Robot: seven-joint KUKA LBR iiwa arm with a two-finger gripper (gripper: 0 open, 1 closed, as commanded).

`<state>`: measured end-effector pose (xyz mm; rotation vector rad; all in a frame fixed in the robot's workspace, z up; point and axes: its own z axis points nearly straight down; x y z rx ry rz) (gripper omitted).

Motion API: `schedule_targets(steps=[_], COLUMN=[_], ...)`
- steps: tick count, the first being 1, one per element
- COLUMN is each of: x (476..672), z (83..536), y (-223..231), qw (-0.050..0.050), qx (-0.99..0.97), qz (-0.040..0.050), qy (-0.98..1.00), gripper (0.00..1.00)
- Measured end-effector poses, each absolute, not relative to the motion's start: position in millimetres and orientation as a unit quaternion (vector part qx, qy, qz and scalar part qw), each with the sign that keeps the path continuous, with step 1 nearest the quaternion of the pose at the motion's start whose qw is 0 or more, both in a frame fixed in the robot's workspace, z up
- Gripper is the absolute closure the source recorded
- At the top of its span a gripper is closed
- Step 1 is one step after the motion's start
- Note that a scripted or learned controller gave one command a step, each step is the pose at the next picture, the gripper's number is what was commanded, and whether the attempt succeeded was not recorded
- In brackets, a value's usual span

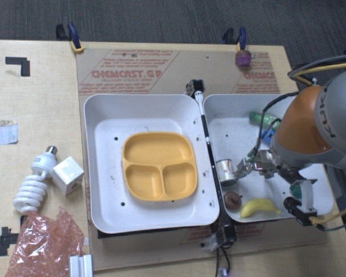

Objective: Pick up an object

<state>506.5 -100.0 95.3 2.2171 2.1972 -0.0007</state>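
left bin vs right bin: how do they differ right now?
Contents: the left bin holds a single yellow divided tray; the right bin holds several small things, among them a banana, a metal cup and a green item.
Arm: the tool reaches into the right bin, by the cup; the left bin has no arm over it.
Both are shallow, white and side by side.
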Motion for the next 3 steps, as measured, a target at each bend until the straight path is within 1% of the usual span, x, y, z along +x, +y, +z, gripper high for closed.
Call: schedule_targets(steps=[1, 2, 3], x=[507.0, 578.8, 578.8], z=[104, 192, 192], y=[-97, -23, -23], qw=[0.006, 0.001, 0.001], qx=[0.709, 0.706, 0.706], qz=[0.0009, -0.0003, -0.0003], qy=[0.705, 0.708, 0.708], gripper=[1.0, 1.0, 0.0])
